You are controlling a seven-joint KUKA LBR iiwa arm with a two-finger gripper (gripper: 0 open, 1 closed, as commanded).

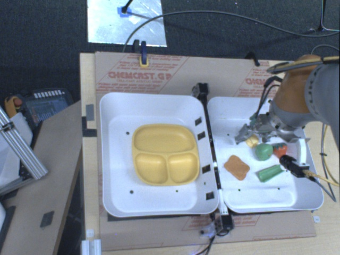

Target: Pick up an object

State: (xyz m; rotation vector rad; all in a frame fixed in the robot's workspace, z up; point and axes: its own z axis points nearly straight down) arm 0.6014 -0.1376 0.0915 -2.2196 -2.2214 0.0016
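Green wedge point(269, 172), long axis left-right, slightly tilted

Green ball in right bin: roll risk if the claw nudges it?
Probably. The green ball looks round and smooth, so a push may send it rolling. The yellow piece and orange piece crowd it, which may stop it. Likely light, being a small toy.

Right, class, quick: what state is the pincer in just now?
Pincer: cannot be told; it sits low in the right bin, by a small yellow piece.
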